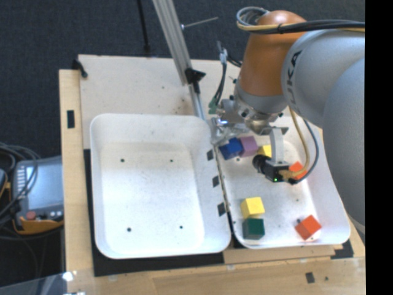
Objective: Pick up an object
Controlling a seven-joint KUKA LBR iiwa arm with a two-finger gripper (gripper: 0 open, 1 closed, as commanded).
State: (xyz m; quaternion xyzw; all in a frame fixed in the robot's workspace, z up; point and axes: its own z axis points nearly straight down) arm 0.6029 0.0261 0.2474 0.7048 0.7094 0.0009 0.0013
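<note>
Nearest the camera, along the front of the right bin [328, 195]: an orange block [308, 227] at the front right, a dark green block [253, 228] by the dividing wall, and a yellow block [252, 206] touching the green one's far side.

Further in, mid-bin: another orange piece [296, 168] beside a black fitting, partly hidden by cable. A second bit of yellow [265, 150] peeks from behind the arm's hardware.

At the far end of the right bin: a blue block [231, 149] and a pale purple block [249, 145] side by side, just under the wrist. The gripper [228, 133] sits directly over them, close to the bin wall. Whether it has hold of either block, or how it is set, cannot be told from this angle.

Left bin [98, 165]: bare white floor, speckled.

Count: two orange, two yellow, one green, one blue, one purple. Seven small pieces, two bins.

Handling judgement: blocks look rigid, light, flat-faced and not fragile. Best hold is across two opposite flat sides. The blue one is the likely target; the purple neighbour and the bin wall crowd it, so a squeeze could nudge it aside.
</note>
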